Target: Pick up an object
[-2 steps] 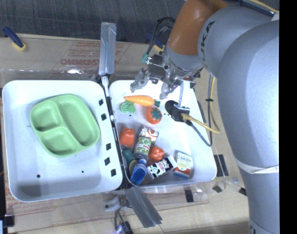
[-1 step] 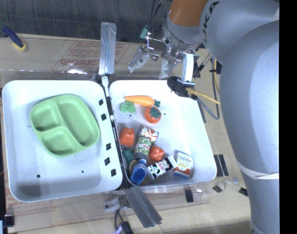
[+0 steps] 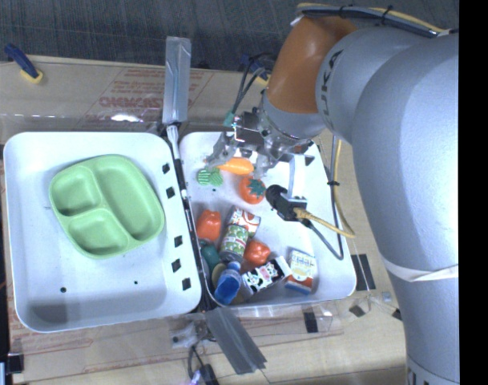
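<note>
Gripper (image 3: 242,160) above right bin (image 3: 328,251), fingers apart around toy carrot (image 3: 235,167) at the bin's far end. You should close squarely on it before lifting.

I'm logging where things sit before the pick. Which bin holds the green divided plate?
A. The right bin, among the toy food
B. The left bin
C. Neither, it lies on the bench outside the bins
B: the green divided plate lies alone in the left bin, while the toy food sits in the right bin under the pincer.
</note>
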